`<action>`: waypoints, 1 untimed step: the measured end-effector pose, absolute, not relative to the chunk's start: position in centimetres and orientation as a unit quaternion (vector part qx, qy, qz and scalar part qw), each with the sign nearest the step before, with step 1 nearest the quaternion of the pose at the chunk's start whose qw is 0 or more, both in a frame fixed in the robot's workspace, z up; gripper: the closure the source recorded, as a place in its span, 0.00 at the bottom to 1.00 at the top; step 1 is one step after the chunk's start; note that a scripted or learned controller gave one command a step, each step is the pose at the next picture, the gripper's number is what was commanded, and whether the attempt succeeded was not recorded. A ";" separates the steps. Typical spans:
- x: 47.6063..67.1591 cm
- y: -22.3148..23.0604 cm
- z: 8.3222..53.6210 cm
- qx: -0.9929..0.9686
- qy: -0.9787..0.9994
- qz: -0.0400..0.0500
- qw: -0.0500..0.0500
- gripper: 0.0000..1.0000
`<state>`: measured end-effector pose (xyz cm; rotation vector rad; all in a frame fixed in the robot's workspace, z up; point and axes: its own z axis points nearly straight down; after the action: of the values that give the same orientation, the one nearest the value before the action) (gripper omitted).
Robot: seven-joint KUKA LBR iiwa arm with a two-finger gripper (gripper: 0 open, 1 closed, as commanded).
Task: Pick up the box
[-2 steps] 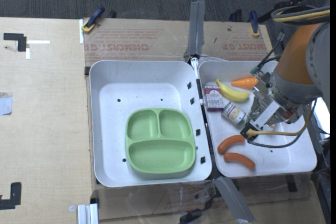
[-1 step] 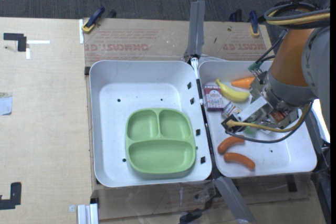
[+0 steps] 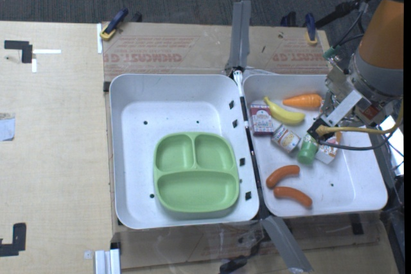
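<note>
The box (image 3: 261, 120) is a small red and white carton lying in the right bin (image 3: 359, 199), close to its left wall. A yellow banana (image 3: 284, 112) lies right beside it, touching or nearly so. My gripper (image 3: 333, 98) hangs over the right bin's far right part, about a hand's width to the right of the box and near the tip of an orange carrot (image 3: 302, 100). Nothing can be seen held in it.
A green divided plate (image 3: 194, 172) sits in the left bin (image 3: 128, 138). The right bin also holds a small can (image 3: 286, 138), a green bottle (image 3: 308, 149), a white and red packet (image 3: 328, 153) and two sausages (image 3: 282, 174) (image 3: 293, 196).
</note>
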<state>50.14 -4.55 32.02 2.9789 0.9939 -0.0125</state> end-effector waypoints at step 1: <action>49.9 0.4 27.6 0.961 0.277 -0.005 0.000 1.00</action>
<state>49.86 0.38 27.62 3.0176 0.8704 -0.0149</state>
